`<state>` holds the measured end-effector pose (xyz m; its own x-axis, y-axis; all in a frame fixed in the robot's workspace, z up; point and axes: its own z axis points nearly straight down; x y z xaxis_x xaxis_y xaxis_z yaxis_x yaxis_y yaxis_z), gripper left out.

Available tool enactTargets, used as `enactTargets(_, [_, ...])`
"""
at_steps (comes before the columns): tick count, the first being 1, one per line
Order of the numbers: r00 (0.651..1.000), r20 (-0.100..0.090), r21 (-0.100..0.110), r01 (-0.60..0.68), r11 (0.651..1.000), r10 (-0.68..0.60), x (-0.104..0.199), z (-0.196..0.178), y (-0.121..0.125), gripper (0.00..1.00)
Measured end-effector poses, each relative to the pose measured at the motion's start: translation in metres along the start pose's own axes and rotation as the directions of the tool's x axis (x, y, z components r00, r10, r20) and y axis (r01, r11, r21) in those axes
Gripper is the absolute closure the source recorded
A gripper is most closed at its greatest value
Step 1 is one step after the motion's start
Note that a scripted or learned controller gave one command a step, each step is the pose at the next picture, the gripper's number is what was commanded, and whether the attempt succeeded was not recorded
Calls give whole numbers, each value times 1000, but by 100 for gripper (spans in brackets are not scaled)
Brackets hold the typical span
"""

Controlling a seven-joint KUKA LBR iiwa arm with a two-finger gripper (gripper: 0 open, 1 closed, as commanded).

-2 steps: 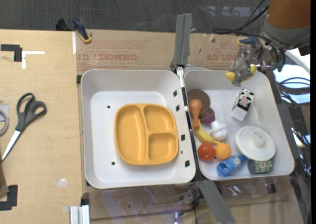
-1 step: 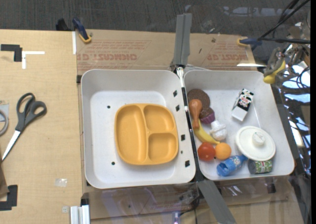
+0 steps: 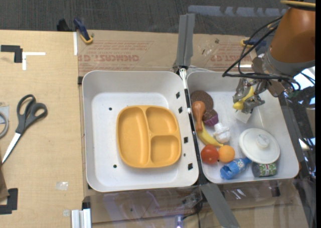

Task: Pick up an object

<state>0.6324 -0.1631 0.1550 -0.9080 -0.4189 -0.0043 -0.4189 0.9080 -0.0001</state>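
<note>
Gripper (image 3: 247,96) over right bin (image 3: 286,121), closed on small yellow object (image 3: 239,103), lifted off bin floor. Left bin (image 3: 95,121) holds yellow divided plate (image 3: 149,136).

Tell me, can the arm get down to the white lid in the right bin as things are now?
Probably yes. The white lid lies face up with nothing on top of it, and the pincer hangs in the same bin, just behind it. The green can beside it might crowd one finger.
</note>
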Motion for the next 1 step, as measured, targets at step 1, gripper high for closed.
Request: enactTargets(1, [1000, 0, 1, -2, 1000, 2, -24, -70, 22, 100])
